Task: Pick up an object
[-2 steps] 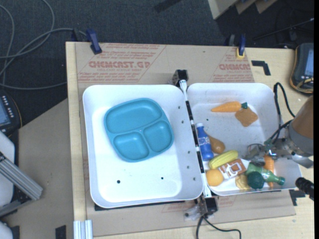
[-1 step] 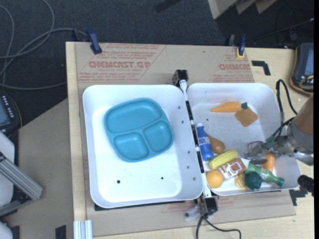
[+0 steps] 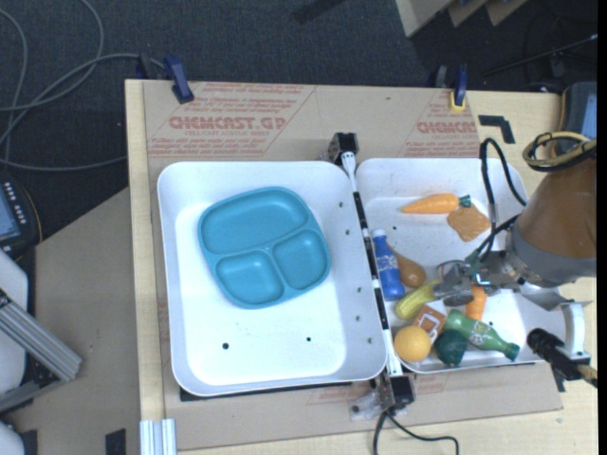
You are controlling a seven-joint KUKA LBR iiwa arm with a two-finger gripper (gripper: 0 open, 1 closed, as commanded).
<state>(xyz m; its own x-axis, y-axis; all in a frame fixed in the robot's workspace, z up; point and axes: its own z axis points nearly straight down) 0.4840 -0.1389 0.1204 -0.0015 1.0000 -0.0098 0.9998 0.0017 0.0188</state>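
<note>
In the left bin (image 3: 190,349) lies a blue divided plate (image 3: 264,245). The right bin (image 3: 379,173) holds a blue tube (image 3: 385,265), an orange carrot (image 3: 432,204) and a green bottle (image 3: 471,336). The gripper (image 3: 462,283) hangs low among them; its grip cannot be told.

Red print reading "CHEMCAST GP" stood on the brown paper sheet (image 3: 237,121) covering the table behind the bins, once at left and again, partly cut off, at right. Smaller lines beneath were too blurred to read.
</note>
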